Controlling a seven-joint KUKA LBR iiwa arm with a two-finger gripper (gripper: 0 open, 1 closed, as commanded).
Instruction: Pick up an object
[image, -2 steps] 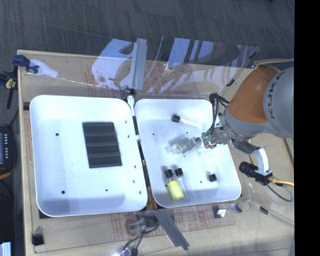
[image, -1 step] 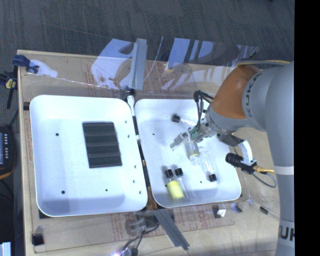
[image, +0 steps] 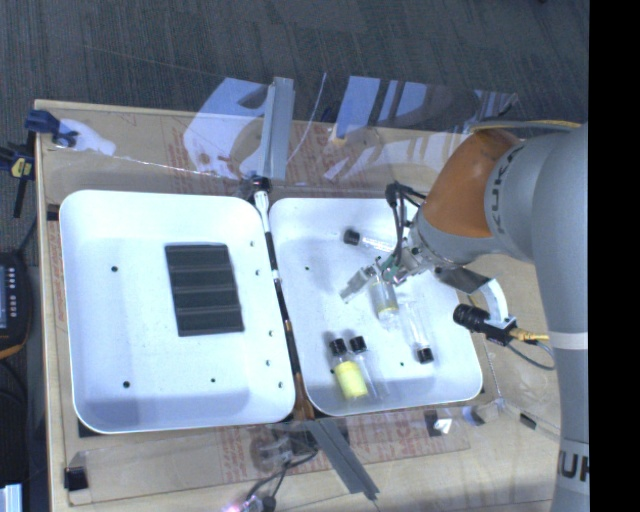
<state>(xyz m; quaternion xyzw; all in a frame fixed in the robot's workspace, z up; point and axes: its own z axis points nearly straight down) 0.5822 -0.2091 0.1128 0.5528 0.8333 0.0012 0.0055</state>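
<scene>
Reaching in from 3 o'clock, the arm (image: 520, 200) sets its hand (image: 385, 275) low over the right bin (image: 300, 360), among clear vials (image: 415, 325); its grip state cannot be told. A yellow-filled vial (image: 350, 378) lies at 6 o'clock there. The left bin (image: 80, 380) holds a black ribbed block (image: 205, 288).

Grey KUKA arm with an orange wrist band

The arm (image: 545, 200) is thick, smooth and matte grey, with a broad rounded orange band (image: 465, 190) above the wrist. Dark cables (image: 400, 205) loop beside the wrist housing. White lettering, cut off and hard to read, marks the lower link (image: 572, 465). The gripper (image: 388, 272) looks slim, metallic and pale, with perhaps a small green part.
</scene>
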